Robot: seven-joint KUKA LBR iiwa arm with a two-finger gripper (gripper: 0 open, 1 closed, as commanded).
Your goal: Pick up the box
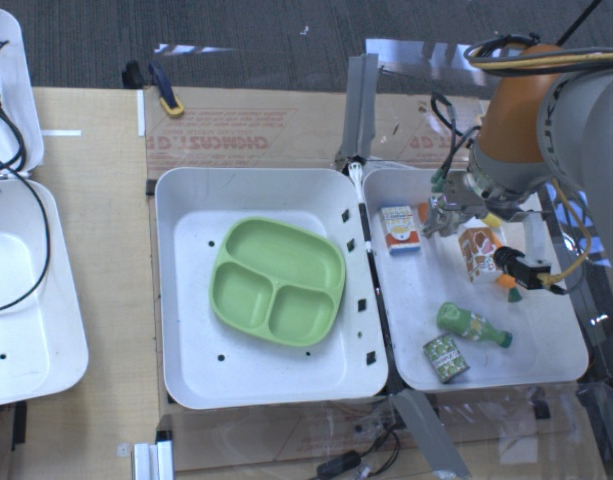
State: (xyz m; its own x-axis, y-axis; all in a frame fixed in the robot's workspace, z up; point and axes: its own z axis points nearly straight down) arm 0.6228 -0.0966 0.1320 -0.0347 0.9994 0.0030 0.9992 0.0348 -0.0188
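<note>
**Box waits beside the hand in the right bin**

While you look down at the counter (86,128), find the small box (400,229) first. It lies flat near the top left of the right bin (546,363), close to the wall between the two bins. Its face is white with an orange and blue picture, but the words on it are too small to read.

The hand (448,211) hangs just to the right of the box, low over the bin. You cannot tell from here if it is wide or narrow, and nothing shows inside it. It sits there, I think, because the box is the thing to grab and this is the spot to drop onto it.

Other things share that bin: a brown and white snack bag (478,252) beside the hand, a green bottle (471,325) lying on its side, and a small green packet (446,357) near the front. They look like clutter to steer around.

The left bin (176,268) holds a green divided plate (279,282). On the cardboard (226,128) behind it you can see red print, upside down, too faint to read surely.
</note>
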